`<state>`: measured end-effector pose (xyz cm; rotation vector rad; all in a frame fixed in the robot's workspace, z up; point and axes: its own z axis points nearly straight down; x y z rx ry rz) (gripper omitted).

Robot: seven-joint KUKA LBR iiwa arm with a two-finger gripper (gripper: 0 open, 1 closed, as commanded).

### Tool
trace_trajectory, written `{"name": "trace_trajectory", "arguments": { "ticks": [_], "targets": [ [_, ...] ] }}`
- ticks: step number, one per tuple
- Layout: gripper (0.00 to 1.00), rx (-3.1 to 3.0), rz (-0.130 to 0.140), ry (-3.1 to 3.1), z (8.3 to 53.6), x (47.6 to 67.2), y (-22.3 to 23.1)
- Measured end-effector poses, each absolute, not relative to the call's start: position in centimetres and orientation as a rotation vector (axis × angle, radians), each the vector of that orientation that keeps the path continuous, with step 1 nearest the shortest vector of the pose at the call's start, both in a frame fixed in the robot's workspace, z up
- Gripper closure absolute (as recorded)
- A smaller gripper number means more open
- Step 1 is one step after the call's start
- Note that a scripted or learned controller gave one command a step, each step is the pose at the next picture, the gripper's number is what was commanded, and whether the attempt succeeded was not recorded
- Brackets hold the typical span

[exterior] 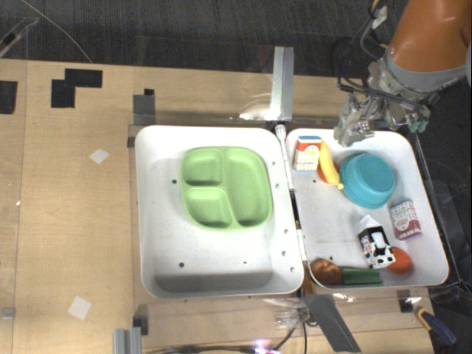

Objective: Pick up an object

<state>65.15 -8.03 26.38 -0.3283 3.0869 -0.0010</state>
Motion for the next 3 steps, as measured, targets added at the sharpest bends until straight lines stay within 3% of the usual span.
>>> {"name": "trace_trajectory", "arguments": {
  "ticks": [3],
  "targets": [
    [1.0,-0.323,0.0,3.049,30.5,65.9,-7.7]
  ]
}}
